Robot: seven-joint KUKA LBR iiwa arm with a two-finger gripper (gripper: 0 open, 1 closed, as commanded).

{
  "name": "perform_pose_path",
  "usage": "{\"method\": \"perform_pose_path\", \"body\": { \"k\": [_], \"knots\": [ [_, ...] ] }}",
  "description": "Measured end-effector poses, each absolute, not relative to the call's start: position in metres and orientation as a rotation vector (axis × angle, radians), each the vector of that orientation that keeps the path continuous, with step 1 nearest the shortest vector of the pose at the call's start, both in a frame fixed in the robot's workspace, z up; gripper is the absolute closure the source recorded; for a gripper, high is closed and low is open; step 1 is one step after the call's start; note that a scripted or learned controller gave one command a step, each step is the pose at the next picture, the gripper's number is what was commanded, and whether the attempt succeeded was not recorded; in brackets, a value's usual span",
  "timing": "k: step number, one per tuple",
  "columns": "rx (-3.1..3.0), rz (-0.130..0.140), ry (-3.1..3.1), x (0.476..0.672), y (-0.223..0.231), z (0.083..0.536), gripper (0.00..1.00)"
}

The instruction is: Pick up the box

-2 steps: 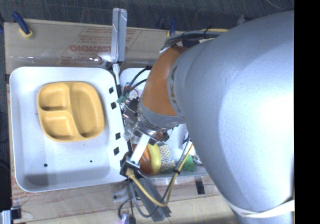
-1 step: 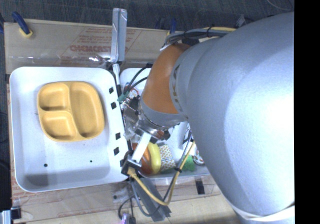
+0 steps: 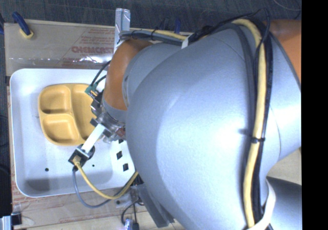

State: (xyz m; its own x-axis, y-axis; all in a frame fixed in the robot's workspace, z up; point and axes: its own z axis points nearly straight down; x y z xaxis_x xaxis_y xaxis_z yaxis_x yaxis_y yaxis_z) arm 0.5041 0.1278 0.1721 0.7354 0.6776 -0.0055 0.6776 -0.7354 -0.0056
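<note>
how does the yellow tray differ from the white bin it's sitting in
The yellow tray is mustard-coloured; the white bin is plain white. The tray is much smaller, filling the bin's upper left part. The tray is split into compartments; the bin's floor is one open area. Both are shallow with rounded corners.

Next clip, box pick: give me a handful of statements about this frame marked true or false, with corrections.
1. A yellow divided tray lies in the left bin. True.
2. The arm enters from the left. False: it reaches in from the right and covers much of the view.
3. The tray has two compartments showing. True.
4. A yellow cable loops over the bin's near rim. True.
5. The tray is blue. False: it is yellow.
</note>
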Motion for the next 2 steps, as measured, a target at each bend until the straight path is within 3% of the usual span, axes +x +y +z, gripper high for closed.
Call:
{"method": "perform_pose_path", "body": {
  "k": [1, 2],
  "knots": [
    [-3.029, 0.003, -0.824, 0.487, -0.005, 0.260, 1.00],
    [-2.908, 0.009, -1.174, 0.488, -0.062, 0.190, 1.00]
  ]
}}
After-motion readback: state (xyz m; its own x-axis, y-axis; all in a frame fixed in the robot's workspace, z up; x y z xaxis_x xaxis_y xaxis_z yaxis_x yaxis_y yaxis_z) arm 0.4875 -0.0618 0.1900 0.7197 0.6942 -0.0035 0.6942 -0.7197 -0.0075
